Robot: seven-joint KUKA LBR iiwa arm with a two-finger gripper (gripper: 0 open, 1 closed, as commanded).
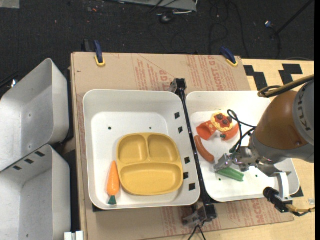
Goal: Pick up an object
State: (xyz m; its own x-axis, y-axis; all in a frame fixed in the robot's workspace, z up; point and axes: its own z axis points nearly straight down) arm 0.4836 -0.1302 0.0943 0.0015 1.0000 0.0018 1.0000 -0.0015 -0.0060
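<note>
In the right bin point(215, 100) lie a red sausage point(204, 149), a toy pizza slice point(219, 125) with red and yellow topping, and a small green piece point(233, 175). My gripper point(226, 163) hangs low over the bin's middle, just above the green piece and right of the sausage's lower end. The grey arm with its orange band point(280, 126) covers the bin's right side. I see nothing lifted off the bin floor.
The left bin point(95, 134) holds a yellow divided plate point(150, 164) and an orange carrot point(113, 180) at the plate's left. A black divider point(189, 134) runs between the bins. Two white tubs point(30, 134) stand off the bench at the left.
</note>
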